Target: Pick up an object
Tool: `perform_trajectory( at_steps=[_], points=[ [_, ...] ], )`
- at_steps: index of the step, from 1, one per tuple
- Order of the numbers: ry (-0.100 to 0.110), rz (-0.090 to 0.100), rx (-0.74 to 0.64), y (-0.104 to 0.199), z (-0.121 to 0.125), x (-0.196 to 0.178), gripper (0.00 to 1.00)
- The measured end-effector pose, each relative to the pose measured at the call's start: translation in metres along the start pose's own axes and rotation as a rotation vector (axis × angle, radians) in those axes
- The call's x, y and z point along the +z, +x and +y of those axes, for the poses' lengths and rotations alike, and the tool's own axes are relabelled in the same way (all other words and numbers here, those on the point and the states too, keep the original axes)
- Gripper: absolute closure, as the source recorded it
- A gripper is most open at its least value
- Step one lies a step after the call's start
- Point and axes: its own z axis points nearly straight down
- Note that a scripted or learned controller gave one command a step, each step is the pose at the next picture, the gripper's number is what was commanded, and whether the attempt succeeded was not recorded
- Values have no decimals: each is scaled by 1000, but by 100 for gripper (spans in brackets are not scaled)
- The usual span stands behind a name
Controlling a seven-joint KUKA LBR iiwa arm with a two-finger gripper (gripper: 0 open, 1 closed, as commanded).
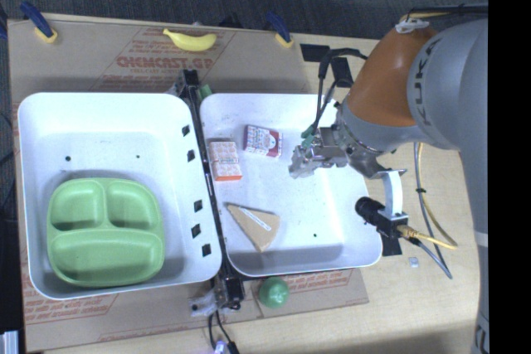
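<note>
You see the metal gripper (304,160) over the right bin (332,253); whether it is clenched or released you cannot tell; a tan wedge (255,225), red-and-white carton (262,140) and orange packet (225,159) lie on smooth white plastic.

Reaching in from the right, orange-banded wrist bent leftward, gripper (300,163) low and level; finger spacing seemingly too blurred to judge.

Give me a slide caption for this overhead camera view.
KUKA gripper hovers over right bin near red carton; green tray in left bin.
</note>
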Motion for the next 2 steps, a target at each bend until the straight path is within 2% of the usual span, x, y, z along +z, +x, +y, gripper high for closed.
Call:
perform_trajectory(
  at_steps=[1,2],
  points=[
    [0,0,1,0,0,0,0],
    [2,0,0,4,54,114,0]
  ],
)
